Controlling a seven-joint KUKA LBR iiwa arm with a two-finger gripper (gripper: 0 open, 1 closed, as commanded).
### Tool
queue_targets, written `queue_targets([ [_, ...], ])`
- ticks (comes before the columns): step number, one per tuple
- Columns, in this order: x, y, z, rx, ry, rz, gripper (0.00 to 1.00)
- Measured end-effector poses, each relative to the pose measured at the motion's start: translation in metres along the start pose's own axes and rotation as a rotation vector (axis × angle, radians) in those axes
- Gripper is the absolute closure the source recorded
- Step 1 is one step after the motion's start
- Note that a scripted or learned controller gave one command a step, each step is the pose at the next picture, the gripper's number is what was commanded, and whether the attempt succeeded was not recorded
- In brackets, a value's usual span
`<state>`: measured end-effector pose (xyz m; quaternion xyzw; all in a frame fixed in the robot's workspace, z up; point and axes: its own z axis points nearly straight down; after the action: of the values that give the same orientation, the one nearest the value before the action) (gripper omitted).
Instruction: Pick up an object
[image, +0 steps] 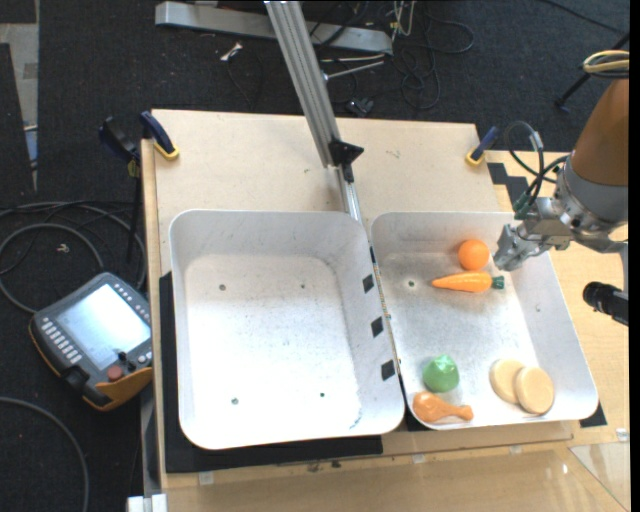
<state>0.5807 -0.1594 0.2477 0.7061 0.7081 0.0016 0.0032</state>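
Orange carrot (462, 283) lies in the right bin (560, 330) near its far edge, long axis crosswise; your gripper (507, 250) hovers just beyond its leafy end, grip state unclear.

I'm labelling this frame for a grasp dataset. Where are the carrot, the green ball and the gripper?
carrot (462, 284): camera view, middle of its orange body.
green ball (440, 375): camera view, centre of its top.
gripper (508, 252): camera view, at its tip, above the right bin.
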Motion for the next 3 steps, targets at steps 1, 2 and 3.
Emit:
queue_targets([
  [1,0.045,0.008,0.007,0.006,0.003,-0.004,1.00],
  [2,0.099,0.019,-0.001,0.005,0.004,-0.006,1.00],
  [3,0.159,0.021,-0.006,0.005,0.004,-0.006,1.00],
])
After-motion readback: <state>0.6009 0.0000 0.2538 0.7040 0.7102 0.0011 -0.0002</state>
